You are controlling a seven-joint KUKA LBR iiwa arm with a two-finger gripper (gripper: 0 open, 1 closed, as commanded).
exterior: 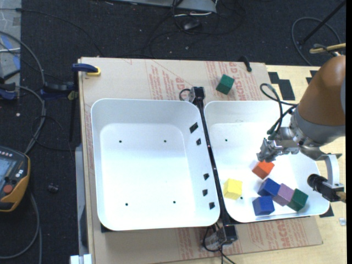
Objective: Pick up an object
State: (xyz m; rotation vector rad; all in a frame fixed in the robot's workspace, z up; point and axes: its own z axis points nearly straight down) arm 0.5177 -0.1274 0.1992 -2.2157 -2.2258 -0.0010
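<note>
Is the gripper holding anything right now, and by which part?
Cannot be told. The gripper sits right above the orange block, but no grasp shows.

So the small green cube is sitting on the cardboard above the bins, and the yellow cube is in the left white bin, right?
Not quite. The small green cube is on the cardboard above the bins, but the camera view shows the yellow cube in the right white bin, near its left wall.
</note>
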